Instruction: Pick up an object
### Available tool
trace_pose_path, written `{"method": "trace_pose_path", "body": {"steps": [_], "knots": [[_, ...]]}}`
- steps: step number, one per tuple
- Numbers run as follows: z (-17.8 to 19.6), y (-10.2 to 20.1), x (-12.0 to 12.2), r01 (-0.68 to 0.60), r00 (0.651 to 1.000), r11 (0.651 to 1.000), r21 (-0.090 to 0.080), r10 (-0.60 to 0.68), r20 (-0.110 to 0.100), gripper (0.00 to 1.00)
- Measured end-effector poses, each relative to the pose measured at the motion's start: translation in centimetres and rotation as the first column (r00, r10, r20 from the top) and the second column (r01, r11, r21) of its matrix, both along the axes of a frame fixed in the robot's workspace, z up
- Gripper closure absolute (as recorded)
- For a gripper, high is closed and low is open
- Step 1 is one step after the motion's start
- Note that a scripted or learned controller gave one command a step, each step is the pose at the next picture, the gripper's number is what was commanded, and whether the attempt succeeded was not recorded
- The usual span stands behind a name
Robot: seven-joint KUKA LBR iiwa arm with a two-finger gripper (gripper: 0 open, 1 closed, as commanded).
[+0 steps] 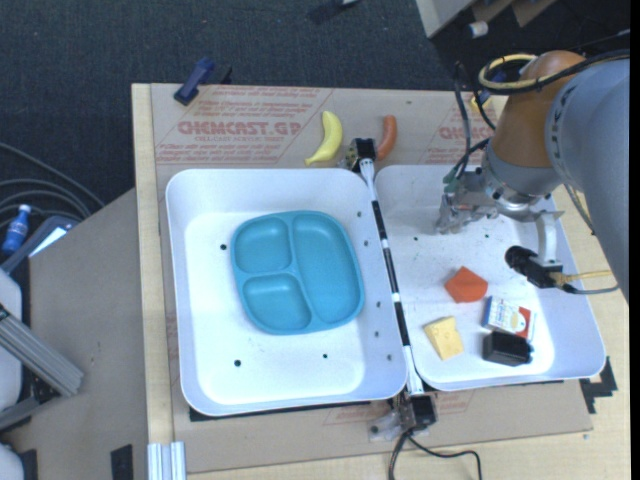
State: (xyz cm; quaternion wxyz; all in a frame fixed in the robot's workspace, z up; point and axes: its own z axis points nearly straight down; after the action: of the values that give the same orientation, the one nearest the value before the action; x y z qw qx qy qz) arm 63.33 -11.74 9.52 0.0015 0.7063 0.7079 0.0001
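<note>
Four small objects, the orange block nearest, lie below the claw, whose grip state I cannot tell.

A dark carpeted floor surrounds the counter, whose brown board top bears red printed lettering (partly hidden). Left of the pincer, far off, black cables trail across the floor. Light falls evenly from above.
</note>
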Motion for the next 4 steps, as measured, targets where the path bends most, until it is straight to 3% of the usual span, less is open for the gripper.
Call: {"method": "trace_pose_path", "body": {"steps": [1, 2, 3, 4], "knots": [[0.0, 0.0, 0.0, 0.0, 1.0, 1.0, 0.0, 0.0, -0.001, 0.0], [1.0, 0.0, 0.1, -0.001, 1.0, 1.0, -0.002, 0.001, 0.002, 1.0], [1.0, 0.0, 0.0, 0.0, 1.0, 1.0, -0.002, 0.0, 0.002, 0.0], [-1.1, -1.7, -2.0, 0.003, 1.0, 1.0, 0.003, -0.003, -0.005, 0.0]]}}
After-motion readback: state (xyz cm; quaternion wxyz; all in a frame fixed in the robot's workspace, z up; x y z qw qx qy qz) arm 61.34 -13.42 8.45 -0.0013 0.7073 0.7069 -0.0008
